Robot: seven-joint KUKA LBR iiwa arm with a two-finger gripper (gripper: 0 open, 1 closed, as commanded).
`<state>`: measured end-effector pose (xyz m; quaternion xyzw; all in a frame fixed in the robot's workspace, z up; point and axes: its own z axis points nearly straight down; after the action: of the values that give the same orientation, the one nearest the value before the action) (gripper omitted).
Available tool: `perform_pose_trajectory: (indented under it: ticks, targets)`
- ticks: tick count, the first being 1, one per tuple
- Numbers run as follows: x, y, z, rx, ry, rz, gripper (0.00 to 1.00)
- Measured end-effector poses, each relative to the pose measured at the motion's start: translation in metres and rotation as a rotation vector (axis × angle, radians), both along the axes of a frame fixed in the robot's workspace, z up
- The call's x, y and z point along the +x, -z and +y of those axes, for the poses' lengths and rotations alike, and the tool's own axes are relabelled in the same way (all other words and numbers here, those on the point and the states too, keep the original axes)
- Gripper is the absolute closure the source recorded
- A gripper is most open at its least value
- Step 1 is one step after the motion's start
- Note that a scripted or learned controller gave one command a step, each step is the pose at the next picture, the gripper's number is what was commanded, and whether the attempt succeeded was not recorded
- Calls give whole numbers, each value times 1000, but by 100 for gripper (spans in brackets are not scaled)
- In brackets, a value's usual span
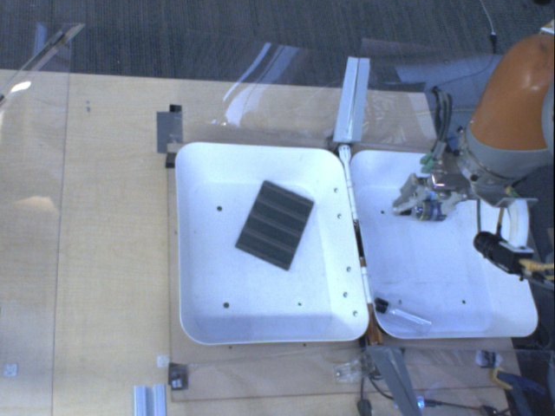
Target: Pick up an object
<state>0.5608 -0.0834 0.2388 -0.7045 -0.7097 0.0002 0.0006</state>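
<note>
A dark grey ribbed rectangular block (276,224) lies tilted in the middle of the left bin (199,310). In the near left corner of the right bin (451,319) rests a small clear piece with a black tip (401,315). My gripper (422,203) hangs over the upper middle of the right bin, below the orange-banded wrist (516,94). It is well to the right of the block and above the clear piece. I see nothing held at its tip.
A metal divider strip (353,102) rises behind the seam between the bins. A black bracket (170,128) sits on the bench at the left bin's far corner. Cables and a black fitting (499,251) hang at the arm's right side.
</note>
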Motion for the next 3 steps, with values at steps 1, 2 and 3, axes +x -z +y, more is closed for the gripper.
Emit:
perform_pose_trajectory:
  ticks: [1, 2, 3]
  targets:
    - [31, -9, -58, -2, -66, -4, 0]
    - [36, 80, -81, 0, -84, 0, 0]
    - [56, 134, -97, -1, -150, -5, 0]
